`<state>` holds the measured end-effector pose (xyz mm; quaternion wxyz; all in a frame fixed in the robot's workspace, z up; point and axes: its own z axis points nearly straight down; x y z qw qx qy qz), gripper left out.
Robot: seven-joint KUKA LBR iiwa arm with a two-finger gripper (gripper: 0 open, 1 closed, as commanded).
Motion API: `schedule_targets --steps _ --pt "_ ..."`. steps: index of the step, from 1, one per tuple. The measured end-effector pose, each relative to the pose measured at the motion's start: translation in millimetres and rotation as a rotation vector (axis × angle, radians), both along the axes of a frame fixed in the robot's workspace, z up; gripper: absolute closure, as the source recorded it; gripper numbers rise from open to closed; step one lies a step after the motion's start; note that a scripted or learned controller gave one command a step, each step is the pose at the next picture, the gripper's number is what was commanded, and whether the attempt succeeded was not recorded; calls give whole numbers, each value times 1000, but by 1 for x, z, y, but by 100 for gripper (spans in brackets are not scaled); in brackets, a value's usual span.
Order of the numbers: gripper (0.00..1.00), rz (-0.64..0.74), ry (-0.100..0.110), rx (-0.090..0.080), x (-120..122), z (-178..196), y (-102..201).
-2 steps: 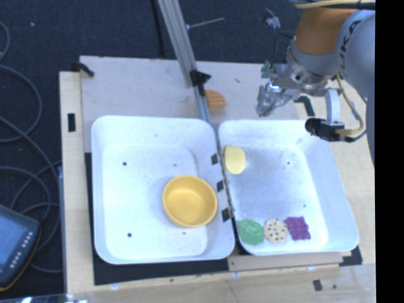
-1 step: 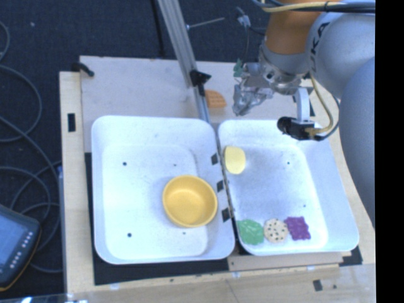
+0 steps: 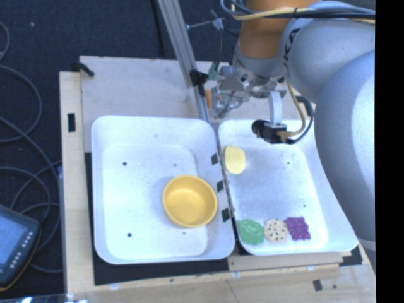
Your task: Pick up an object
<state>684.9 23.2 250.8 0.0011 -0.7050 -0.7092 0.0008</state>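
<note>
From my station, the grey arm (image 3: 334, 81) takes up the whole right side of the view, its orange band (image 3: 274, 17) sitting high at the top, bent down toward the far end of the bins; below it the pale counter (image 3: 132, 81) carries two shallow white bins side by side, the left bin (image 3: 120, 144) and the right bin (image 3: 297, 182), their inner rims touching along the middle; the left bin holds a yellow bowl (image 3: 189, 201), upright and open to the camera, lying near that bin's right wall; a slanted metal rail (image 3: 180, 43) runs from the top of the view down to the far junction of the bins; the tool (image 3: 228, 103) hangs just above that junction, over the far left corner of the right bin, and its metal parts blur together there, so I cannot tell how it stands, and I see nothing caught in it; just beside it, lower and to the right, a small black fitting (image 3: 268, 130) with a cable sits over the right bin; in the right bin a pale yellow piece (image 3: 235, 160) lies against the left wall, near the tool; along the near edge three small items sit in a row, close together: a green piece (image 3: 250, 231), a speckled cookie (image 3: 275, 230), possibly a toy, and a purple piece (image 3: 297, 228).
</note>
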Motion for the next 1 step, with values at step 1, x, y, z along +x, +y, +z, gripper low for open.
schedule_targets --steps 1 --pt "100 0 0 0 -3 -14 50"
